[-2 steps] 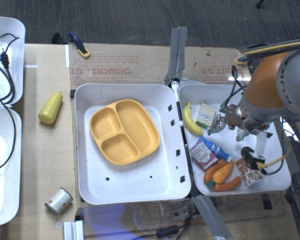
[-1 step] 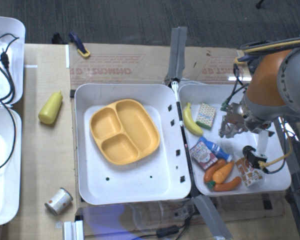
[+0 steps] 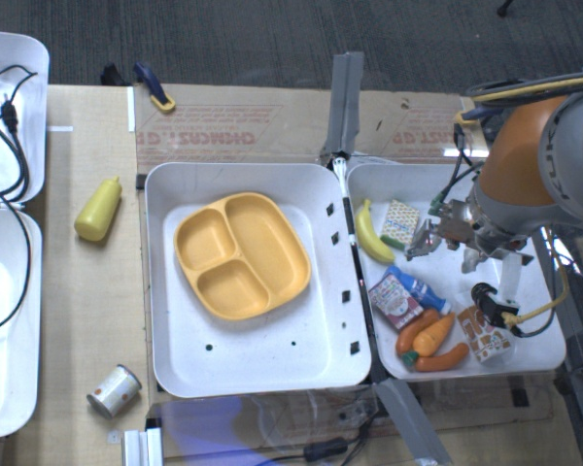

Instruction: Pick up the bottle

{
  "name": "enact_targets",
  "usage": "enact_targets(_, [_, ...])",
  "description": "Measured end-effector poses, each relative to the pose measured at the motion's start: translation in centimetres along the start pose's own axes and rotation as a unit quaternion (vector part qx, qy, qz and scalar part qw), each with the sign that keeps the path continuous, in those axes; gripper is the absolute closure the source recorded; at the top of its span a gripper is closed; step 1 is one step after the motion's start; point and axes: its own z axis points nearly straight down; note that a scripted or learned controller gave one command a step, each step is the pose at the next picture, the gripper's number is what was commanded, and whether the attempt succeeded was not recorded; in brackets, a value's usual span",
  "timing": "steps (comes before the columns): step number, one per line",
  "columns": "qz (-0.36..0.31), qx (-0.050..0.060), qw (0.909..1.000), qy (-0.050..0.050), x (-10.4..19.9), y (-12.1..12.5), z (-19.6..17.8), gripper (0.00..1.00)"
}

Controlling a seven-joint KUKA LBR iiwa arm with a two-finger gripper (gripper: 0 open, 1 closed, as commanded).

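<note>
A small bottle [image 3: 405, 295] with a pink label and a blue cap lies on its side in the right bin [image 3: 534, 357], between a banana [image 3: 372, 235] and some carrots [image 3: 429, 341]. My gripper [image 3: 455, 245] hangs over the right bin, above and to the right of this bottle and apart from it, with nothing seen in it. A yellow squeeze bottle [image 3: 98, 210] lies on the bench, left of the left bin [image 3: 165, 289].
A yellow divided plate [image 3: 241, 254] lies in the left bin. The right bin also holds a speckled packet [image 3: 400, 221] and a patterned carton [image 3: 485, 335]. A tin can [image 3: 114, 389] lies on the bench at front left. A blue-handled tool [image 3: 153, 87] lies at the back.
</note>
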Motion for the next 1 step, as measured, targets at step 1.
enact_targets(1, [0.054,-0.002,0.9986,0.001,-1.61,-2.46,3.04,0.0])
